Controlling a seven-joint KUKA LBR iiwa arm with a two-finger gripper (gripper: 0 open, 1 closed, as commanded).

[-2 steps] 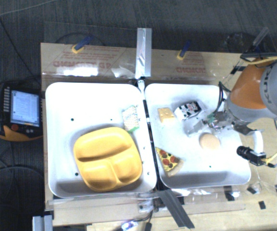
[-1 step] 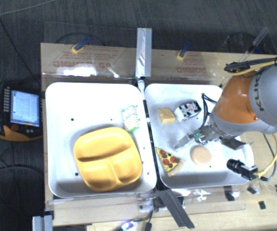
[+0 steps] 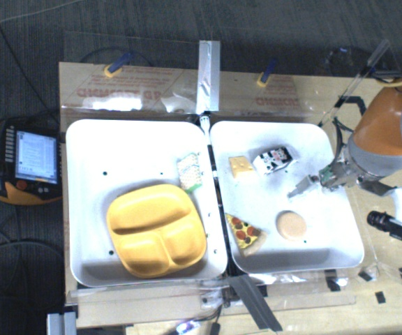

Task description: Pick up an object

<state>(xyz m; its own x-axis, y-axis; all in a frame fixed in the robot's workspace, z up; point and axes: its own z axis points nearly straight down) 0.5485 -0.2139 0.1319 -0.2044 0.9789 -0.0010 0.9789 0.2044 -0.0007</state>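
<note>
The right bin (image 3: 340,253) holds several small objects. A pale yellow cheese block (image 3: 240,166) lies at its upper left, with a black-and-white toy (image 3: 273,158) beside it. A round tan cookie (image 3: 291,225) lies lower down, and a pizza slice (image 3: 243,233) rests against the bin's lower left wall. My gripper (image 3: 300,187) hangs over the right middle of this bin, pointing left. It is below and right of the black-and-white toy and above the cookie, with nothing visibly in it.
The left bin (image 3: 89,152) contains a large yellow divided tray (image 3: 157,227) and a small green-and-white packet (image 3: 189,171) near the divider. A handheld pendant with a lit screen (image 3: 28,160) lies left of the bench. The arm's orange band (image 3: 388,121) is over the right bin's right edge.
</note>
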